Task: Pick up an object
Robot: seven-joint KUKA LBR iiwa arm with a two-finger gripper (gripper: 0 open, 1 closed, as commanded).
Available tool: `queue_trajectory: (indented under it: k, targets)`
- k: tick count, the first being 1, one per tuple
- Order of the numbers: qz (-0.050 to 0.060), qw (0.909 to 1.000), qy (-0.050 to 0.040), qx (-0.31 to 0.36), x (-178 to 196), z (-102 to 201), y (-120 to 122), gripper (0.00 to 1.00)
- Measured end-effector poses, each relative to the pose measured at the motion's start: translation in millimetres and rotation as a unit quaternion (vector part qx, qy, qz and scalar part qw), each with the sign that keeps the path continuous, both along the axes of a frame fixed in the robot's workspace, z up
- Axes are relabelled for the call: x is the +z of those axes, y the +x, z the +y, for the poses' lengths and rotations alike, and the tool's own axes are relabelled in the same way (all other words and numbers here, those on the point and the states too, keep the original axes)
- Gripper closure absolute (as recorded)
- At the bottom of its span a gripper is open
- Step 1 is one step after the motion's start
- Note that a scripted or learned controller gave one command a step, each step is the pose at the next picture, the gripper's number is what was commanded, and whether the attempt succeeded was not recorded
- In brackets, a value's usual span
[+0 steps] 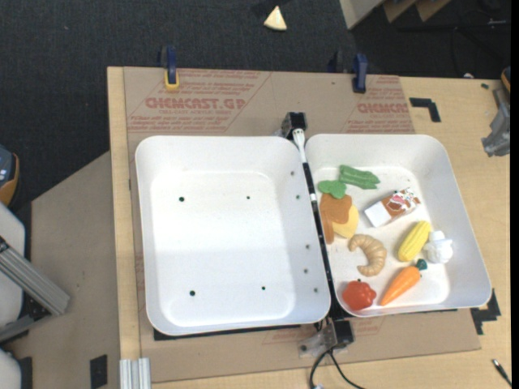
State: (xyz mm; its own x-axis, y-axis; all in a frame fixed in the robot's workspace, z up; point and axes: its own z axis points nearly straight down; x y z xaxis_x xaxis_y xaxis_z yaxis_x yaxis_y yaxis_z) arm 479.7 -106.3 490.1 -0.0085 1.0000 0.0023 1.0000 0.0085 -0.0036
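The right bin (454,217) holds several toy foods. A green pea pod (358,177) lies at its back, with an orange and yellow fruit with a green top (337,211) beside the left wall. A white and red block (392,207), a tan croissant (370,254), a yellow corn cob (414,240) and a small white piece (439,249) sit in the middle. An orange carrot (401,284) and a red tomato (358,295) lie at the front. A grey part of the arm or gripper (496,133) pokes in at the right edge, outside the bin and well away from the toys.
The left bin (154,217) stands against the right one on a brown board (243,96). Two blue clamps (169,64) (359,70) hold the board's back edge. A black cable (324,363) runs off the front.
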Motion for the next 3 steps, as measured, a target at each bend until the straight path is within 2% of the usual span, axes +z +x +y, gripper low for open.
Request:
queue_trajectory:
  k: [1, 2, 3]
  targets:
    - [-0.006, 0.9999, -0.0043, -0.008, 45.6, -83.5, 8.8, 1.0]
    - [-0.002, 1.0, -0.0005, -0.001, 45.7, -18.3, -0.3, 1.0]
    - [0.001, 1.0, -0.0001, 0.002, 11.2, 83.1, -0.2, 1.0]
